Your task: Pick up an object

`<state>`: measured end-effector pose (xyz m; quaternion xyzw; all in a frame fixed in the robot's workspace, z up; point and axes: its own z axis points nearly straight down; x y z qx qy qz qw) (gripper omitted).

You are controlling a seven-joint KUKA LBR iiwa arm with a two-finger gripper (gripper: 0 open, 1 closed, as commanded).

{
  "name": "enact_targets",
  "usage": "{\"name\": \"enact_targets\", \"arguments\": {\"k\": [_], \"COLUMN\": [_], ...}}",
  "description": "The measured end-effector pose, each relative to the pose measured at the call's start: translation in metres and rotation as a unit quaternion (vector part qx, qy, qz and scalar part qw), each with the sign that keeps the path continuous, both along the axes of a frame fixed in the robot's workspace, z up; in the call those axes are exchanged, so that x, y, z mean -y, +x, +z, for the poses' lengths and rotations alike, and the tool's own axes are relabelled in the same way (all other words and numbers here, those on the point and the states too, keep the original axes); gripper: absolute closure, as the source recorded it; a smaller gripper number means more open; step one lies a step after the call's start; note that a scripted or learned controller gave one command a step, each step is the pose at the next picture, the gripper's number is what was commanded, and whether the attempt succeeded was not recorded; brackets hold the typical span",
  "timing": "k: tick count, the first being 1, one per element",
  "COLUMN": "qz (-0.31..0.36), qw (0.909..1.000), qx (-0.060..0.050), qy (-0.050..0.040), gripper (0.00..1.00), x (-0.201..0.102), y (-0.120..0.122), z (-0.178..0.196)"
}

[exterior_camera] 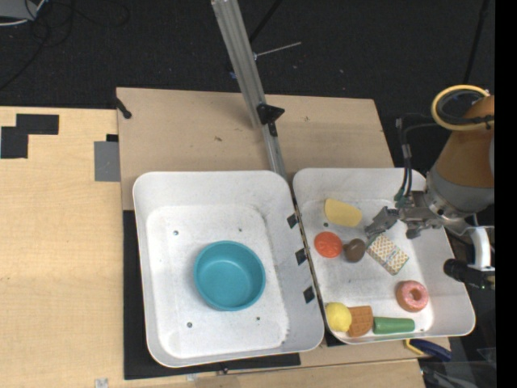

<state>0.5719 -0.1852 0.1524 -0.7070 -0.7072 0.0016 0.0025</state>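
Your gripper (386,223) sits low over the right bin (452,323), reaching in from the right, with its dark fingers spread apart and nothing between them. One fingertip points toward the patterned block (388,254) that lies just beneath and beside it — whether they touch, you cannot tell from this angle.

Look around the right bin and you'll find the rest of the objects: a yellow wedge (342,212) near the back, a red-orange ball (327,244) just beside a brown ball (354,250), and a pink ring (412,296) toward the front right. Along the front edge a yellow ball (338,317), an orange block (360,320) and a green piece (393,325) lie in a row — touching or nearly so.

Your left bin (161,208) holds a teal bowl (229,276), upright, well apart from the arm.
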Motion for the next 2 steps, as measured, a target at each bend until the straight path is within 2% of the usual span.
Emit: {"name": "enact_targets", "arguments": {"k": [1, 2], "qz": [0.000, 0.000], "qw": [1.0000, 1.0000], "qx": [0.001, 0.002], "qy": [-0.0003, -0.0006], "gripper": [0.00, 0.00], "x": [0.005, 0.005], "y": [0.005, 0.005], "z": [-0.047, -0.062]}}
